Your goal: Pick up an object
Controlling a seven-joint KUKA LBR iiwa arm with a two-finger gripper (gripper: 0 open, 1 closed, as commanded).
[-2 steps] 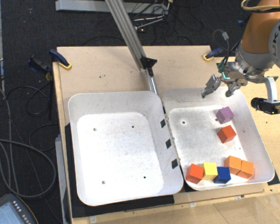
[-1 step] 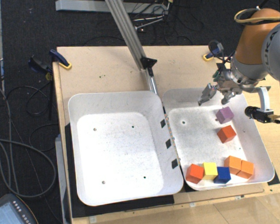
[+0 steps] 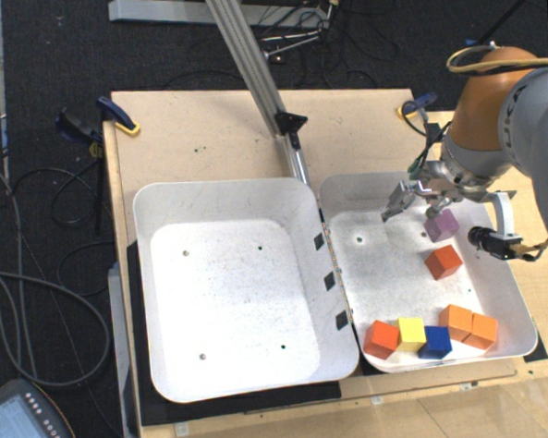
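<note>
Where the arm point(image 3: 503, 107) comes in from the right, its bulk is cut off by the picture's edge, so I see just the orange band and grey wrist above the right bin point(image 3: 351, 264). My tool point(image 3: 419, 203) sits over the far part of that bin, and I cannot tell whether it is open or closed; the metal parts blur together at this slant. A purple block point(image 3: 441, 224) lies just below the wrist, partly overlapped by it, and I cannot make out whether anything is touching it. Just nearer than that is a red-orange block point(image 3: 443, 261), on the bin floor by itself.

Along the near wall of the right bin I see a cluster: an orange block point(image 3: 382, 337), a yellow block point(image 3: 411, 331), a blue block point(image 3: 436, 341), and two more orange blocks point(image 3: 470, 325) pressed together, hard to separate from each other.

Left of it, the left bin point(image 3: 227, 286) shows a speckled white floor. Both bins rest on a pale wooden surface point(image 3: 204, 139) with blue clamps point(image 3: 115, 112) at its far corners. A grey pole point(image 3: 251, 62) slants in from the far side toward the seam between the bins. Dark carpet point(image 3: 46, 274) with loose cables surrounds the surface, and a screen point(image 3: 23, 432) is cropped at the near left corner.
</note>
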